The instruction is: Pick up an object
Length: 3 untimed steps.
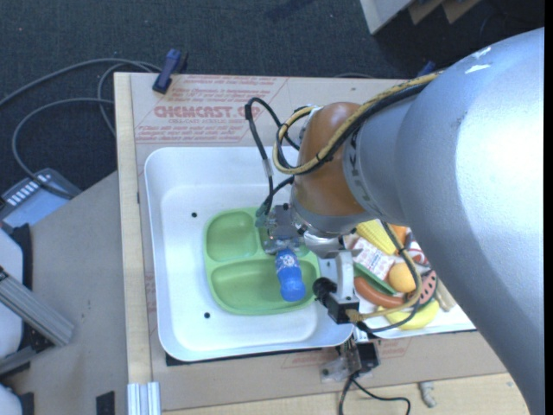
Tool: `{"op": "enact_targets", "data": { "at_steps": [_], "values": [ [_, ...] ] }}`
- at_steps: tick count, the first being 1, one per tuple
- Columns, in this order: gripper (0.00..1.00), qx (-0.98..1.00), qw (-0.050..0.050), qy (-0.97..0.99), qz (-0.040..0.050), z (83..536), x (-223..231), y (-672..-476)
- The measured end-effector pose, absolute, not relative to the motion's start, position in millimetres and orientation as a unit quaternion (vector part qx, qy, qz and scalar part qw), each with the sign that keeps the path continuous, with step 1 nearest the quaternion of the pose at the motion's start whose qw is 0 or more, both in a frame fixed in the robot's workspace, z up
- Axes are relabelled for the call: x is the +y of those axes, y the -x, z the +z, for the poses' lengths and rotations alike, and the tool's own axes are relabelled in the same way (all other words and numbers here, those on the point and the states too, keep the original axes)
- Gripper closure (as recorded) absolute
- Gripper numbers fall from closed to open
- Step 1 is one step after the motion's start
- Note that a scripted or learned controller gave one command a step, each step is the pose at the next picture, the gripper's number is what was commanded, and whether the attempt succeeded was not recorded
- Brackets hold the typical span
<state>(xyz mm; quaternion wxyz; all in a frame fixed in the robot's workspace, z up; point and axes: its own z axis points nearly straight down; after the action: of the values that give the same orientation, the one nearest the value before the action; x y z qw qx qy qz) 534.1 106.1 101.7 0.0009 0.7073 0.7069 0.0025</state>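
The blue bottle (290,278) lay tilted on the green tray (232,236), directly under the pincer (282,242), its pale upper end tucked up against the pincer's tip and its rounded blue end pointing away toward the near rim of the left bin (173,258). You would have judged it a small, light plastic thing, stiff enough to take a squeeze but smooth and round, so likely to roll or squirt out sideways if pinched near an end; the safest hold looked to be across the middle of its body, square to its long axis. Whether the pincer had closed on it, you could not tell, since the wrist and cables hid the tip from above. The tray beneath was a shallow two-part dish, and the bottle rested over the ridge and the nearer part, which could let it rock as you pressed down. Just to the right of the pincer, in the other bin, a heap of toy food sat close by: a corn cob (378,233), a sausage (378,292), and a banana (415,316) at the near edge. Behind the pincer, the big grey arm (467,197) crossed over that side.
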Motion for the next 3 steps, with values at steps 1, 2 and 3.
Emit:
{"op": "enact_targets", "data": {
  "at_steps": [1, 2, 3],
  "values": [
    [1.0, 0.706, 0.0, -0.708, 0.0, 185, 52, -479.3],
    [1.0, 0.707, 0.0, -0.707, -0.0002, 224, 42, -479.1],
    [1.0, 0.707, 0.0, -0.708, -0.0002, 191, 4, -520.6]
  ]
}}
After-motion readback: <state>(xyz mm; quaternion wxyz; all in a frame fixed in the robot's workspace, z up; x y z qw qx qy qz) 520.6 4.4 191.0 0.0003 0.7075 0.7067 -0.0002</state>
